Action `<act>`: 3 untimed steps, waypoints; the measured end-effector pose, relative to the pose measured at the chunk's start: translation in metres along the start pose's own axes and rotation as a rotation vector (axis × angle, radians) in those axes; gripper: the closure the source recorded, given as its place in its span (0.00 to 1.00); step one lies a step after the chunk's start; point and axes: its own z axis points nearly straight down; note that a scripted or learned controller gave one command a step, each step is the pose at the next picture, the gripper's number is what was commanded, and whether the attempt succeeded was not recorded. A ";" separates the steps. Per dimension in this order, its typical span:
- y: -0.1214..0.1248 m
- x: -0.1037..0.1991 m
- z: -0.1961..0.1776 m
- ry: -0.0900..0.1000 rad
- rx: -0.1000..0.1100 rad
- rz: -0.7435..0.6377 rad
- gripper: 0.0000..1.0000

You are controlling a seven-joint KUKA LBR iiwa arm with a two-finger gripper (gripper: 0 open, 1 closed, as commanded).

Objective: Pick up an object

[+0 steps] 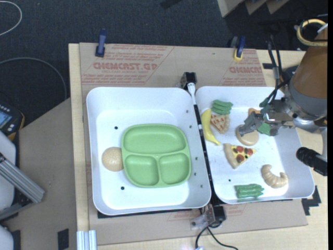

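Observation:
In the right bin [291, 189], my gripper [256, 126] hangs low at the middle, reaching in from the right. Just under its tip lies a beige round piece [246, 137], partly covered by it. Whether they touch is unclear. Close by are a pizza slice [238, 154], a yellow banana [208, 127], a waffle-like wedge [220, 123], a green leafy piece [222, 107], a croissant [273, 176] and a green bean bundle [248, 190]. A small green item [266, 129] shows beside the gripper.
The left bin [104, 108] holds a green divided plate [155, 154] with a beige bun [112, 159] against its left side. A black bar [198, 120] runs between the bins. The arm's grey body [310, 87] overhangs the right bin's far right corner.

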 end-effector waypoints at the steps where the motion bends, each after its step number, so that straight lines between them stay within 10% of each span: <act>1: 0.001 0.000 -0.011 -0.001 -0.003 0.000 1.00; 2: -0.034 0.060 -0.132 0.001 -0.014 -0.008 1.00; 3: -0.027 0.046 -0.111 -0.001 0.002 0.002 1.00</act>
